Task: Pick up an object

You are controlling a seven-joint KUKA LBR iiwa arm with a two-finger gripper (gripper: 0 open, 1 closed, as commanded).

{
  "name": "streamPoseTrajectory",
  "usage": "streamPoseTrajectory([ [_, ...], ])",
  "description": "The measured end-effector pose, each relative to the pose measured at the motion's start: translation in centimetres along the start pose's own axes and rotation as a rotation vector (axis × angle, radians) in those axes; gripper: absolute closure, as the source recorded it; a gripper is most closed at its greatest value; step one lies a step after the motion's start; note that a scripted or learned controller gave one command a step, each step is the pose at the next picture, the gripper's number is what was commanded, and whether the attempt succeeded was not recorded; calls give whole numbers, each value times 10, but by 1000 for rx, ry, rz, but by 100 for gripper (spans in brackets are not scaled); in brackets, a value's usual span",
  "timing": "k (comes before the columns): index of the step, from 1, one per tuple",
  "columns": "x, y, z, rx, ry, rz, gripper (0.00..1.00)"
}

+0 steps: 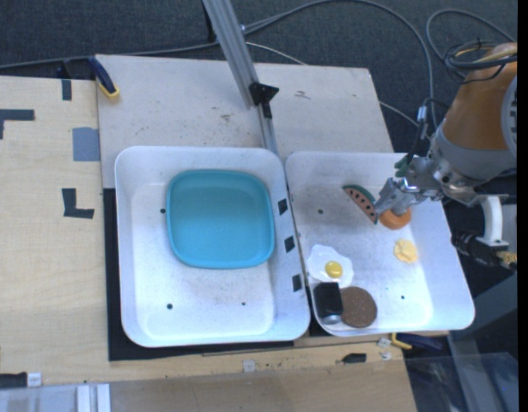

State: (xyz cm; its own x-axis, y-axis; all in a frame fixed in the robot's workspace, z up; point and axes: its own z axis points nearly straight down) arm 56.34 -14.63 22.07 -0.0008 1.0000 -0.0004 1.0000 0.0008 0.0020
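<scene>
1. Orange ball-like piece (397, 219) is lying in the right bin (435, 303), toward its three o'clock side, and it is sitting directly under the gripper (389, 202), touching or almost touching the tips

2. Gripper is hanging over that orange piece, reaching in from the bin's two o'clock corner; whether it is released, clenched or grasping anything I cannot tell, since the tips are blurring into the orange piece

3. Watermelon slice (361, 201), red with a green rind, is lying just beside the gripper at its nine o'clock, near the middle of the right bin

4. Small yellow lump (406, 251) is resting near the orange piece at its six o'clock, apart from it

5. Fried egg (332, 268), white with a yellow yolk, is lying toward seven o'clock from the orange piece, close to the bin's left wall

6. Black block (329, 300) and brown round disc (358, 307) are sitting side by side at the bin's seven o'clock corner, touching or nearly so, just below the egg

7. Arm (480, 123), grey with an orange band, is leaning in from three o'clock of the scene

8. Left bin (135, 256) is standing beside the right one and is holding a blue square plate (220, 218) lying flat near its centre

9. Metal pole (233, 41) is slanting up toward twelve o'clock from between the two bins
</scene>
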Motion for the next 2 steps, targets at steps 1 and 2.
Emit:
streamPoseTrajectory([
  [1, 0, 0, -39, 0, 0, 0, 100],
  [2, 49, 13, -23, 3, 1, -2, 100],
])
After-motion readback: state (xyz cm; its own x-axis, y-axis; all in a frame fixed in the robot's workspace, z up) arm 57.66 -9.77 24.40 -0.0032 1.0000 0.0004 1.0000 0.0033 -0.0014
